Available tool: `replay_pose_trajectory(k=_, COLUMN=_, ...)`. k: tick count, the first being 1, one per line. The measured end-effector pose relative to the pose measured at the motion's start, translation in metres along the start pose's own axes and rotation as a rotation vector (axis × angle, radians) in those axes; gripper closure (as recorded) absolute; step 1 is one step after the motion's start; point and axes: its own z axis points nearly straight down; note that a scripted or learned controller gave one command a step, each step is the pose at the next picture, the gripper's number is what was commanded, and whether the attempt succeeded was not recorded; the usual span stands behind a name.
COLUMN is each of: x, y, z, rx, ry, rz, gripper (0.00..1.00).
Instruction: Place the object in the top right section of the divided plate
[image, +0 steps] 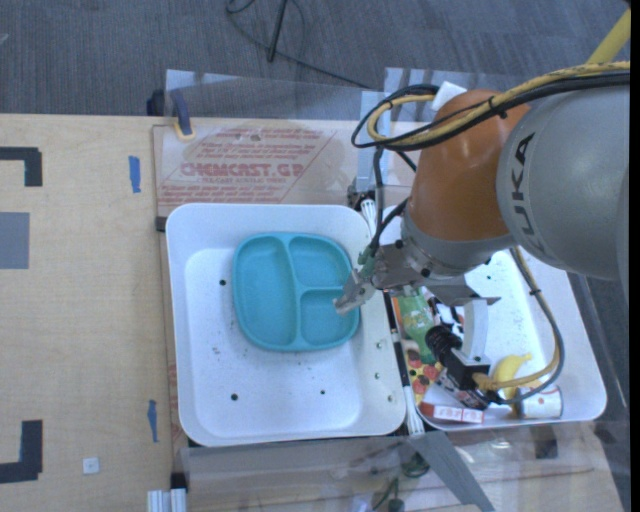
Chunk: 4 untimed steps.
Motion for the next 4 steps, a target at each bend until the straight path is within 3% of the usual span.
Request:
replay_pose_trajectory(k=1, x=0.0002, y=0.0007, z=-0.0096, rx=-0.001, ry=-0.001, rz=-0.001, gripper=1.0)
replay_pose_trajectory(k=2, x=0.0001, y=0.0007, z=-0.0095, rx=-0.001, ry=-0.001, rz=0.0, gripper=0.0)
replay_pose_trajectory(k=3, x=-0.0002, y=0.0015, z=-0.0192, rx=-0.003, ry=-0.001, rz=-0.001, gripper=1.0)
replay_pose_trajectory(k=4, x=-0.0002, y=0.0015, z=-0.0192, rx=-0.003, ry=-0.002, rz=-0.001, gripper=0.0)
